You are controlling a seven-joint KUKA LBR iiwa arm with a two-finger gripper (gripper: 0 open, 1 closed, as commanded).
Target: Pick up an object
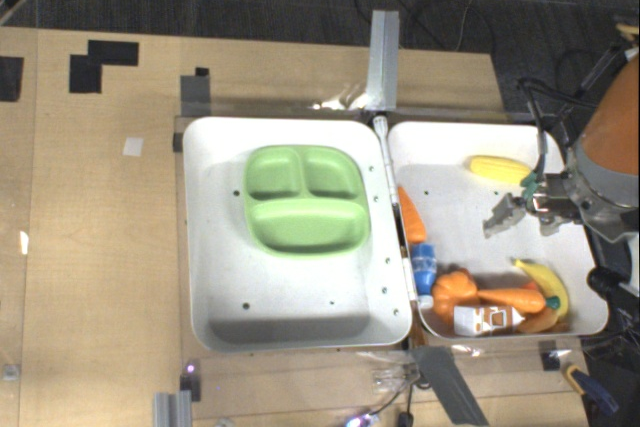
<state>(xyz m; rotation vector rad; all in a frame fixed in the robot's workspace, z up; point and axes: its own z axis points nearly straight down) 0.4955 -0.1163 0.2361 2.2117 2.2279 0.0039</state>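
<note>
My gripper [521, 221] hangs over the bare middle of the right bin [450, 150], open, with nothing between its fingers. Just above it, near the bin's far wall, lies a yellow banana-like fruit [498, 169]. Along the bin's left wall rests an orange carrot [410, 216] with a small blue bottle [423, 262] below it. At the bin's near edge crowd an orange fruit [454, 287], a second carrot [512, 297], a white carton [486, 319] and a yellow banana [545, 283]. These lie below the gripper and apart from it.
The left bin [215, 245] holds a green divided plate [305, 198]. A metal post [384, 55] stands behind the seam between the bins. The arm's grey and orange wrist [610, 135] enters from the right over the right bin's edge.
</note>
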